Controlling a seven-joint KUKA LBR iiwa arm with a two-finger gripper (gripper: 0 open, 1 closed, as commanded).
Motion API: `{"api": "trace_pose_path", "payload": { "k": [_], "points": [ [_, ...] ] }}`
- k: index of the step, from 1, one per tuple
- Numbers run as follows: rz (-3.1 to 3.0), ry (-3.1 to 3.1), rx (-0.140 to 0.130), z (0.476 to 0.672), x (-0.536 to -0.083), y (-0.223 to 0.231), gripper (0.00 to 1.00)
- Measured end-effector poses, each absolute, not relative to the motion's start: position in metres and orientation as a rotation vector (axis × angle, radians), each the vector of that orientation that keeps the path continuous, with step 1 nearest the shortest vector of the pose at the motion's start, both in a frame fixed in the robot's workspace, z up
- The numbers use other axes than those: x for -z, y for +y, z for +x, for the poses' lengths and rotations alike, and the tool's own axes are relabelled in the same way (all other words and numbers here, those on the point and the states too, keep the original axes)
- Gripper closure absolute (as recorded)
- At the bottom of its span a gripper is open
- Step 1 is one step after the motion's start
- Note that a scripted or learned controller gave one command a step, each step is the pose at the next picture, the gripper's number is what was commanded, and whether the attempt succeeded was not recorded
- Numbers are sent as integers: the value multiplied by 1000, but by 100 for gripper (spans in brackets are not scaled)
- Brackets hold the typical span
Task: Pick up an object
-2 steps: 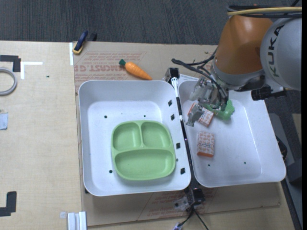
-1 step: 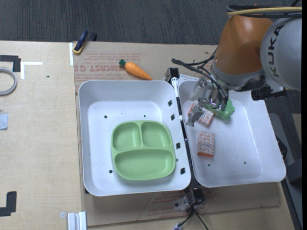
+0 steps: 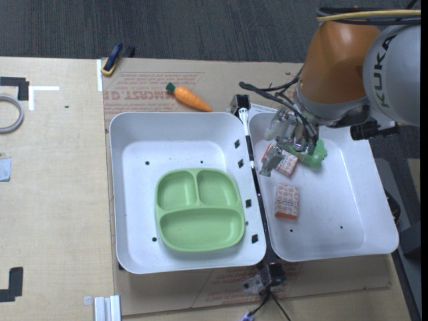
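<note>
The pincer [image 3: 292, 138] hangs over the upper left part of the right bin [image 3: 354, 239], below the arm's orange band [image 3: 338, 52] and a tangle of dark cables. How far it is open cannot be told, and nothing can be seen held in it. Just beneath and beside it lie three things close together: a small red-and-white carton [image 3: 286, 164], a grey-and-red packet [image 3: 268, 159] to its left near the bin's wall, and a green toy piece [image 3: 314, 154] to its right. A second red-and-white carton [image 3: 287, 201] lies apart from them, lower down, on the bin's floor.

The left bin [image 3: 134, 146] stands right beside the right one, their rims joined along the middle by black clips. In it lies a light green divided plate [image 3: 199, 210] with three compartments, flat on the bottom.

Both bins rest on a sheet of brown cardboard [image 3: 147, 89] printed with red lettering, spread over a pale wooden worktop [image 3: 53, 199]. A toy carrot [image 3: 190, 97] lies on the cardboard just above the left bin. A blue-and-yellow clip [image 3: 112, 59] sits at the cardboard's upper corner. Black tape marks and a grey ring [image 3: 9, 114] show at the worktop's left side. Beyond the worktop lies dark grey carpet [image 3: 200, 12].
</note>
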State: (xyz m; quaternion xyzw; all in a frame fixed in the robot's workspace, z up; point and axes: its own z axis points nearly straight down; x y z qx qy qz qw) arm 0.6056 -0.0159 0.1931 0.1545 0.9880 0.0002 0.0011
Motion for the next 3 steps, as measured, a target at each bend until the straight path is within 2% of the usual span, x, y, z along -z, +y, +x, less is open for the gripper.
{"api": "trace_pose_path", "payload": {
  "k": [3],
  "points": [
    [485,3102,-1,606,-193,-16,0]
  ]
}}
